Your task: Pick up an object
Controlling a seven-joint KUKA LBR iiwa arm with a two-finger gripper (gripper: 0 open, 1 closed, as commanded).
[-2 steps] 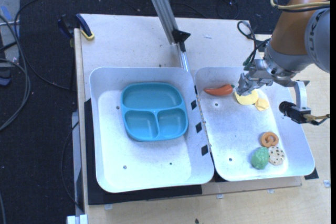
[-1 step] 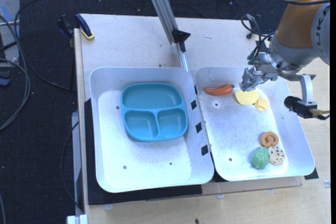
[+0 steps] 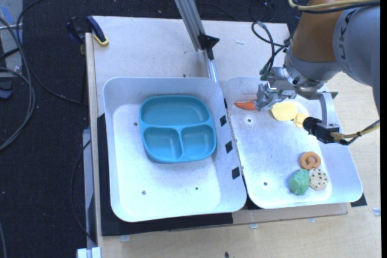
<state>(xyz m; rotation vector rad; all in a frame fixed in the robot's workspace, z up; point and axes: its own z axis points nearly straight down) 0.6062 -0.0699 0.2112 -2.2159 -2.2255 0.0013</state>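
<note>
From the camera above the bench you look down on two white bins side by side. The left bin (image 3: 121,190) carries a blue divided plate (image 3: 178,128), well apart from anything the arm is near. The right bin (image 3: 272,142) holds the small toy foods. An orange carrot-like piece (image 3: 245,106) lies at its upper left, and a pale yellow round piece (image 3: 284,111) sits just beside it. Toward the near right corner a pretzel-shaped ring (image 3: 309,160), a spotted cookie (image 3: 318,179) and a green lump (image 3: 298,182) cluster close together, the last two touching.

The gripper (image 3: 263,99) hangs low over the upper part of the right bin, between the carrot-like piece and the yellow piece, right at the carrot's right end. You cannot tell from this slant whether it is spread or closed, and nothing is plainly seen held in it.

The carrot-like piece looks the likeliest target. Judge it light, stiff and smooth, probably plastic. It is narrow and tapered, so it may slip or roll away if pinched near the tip. Take it across its thicker middle.
</note>
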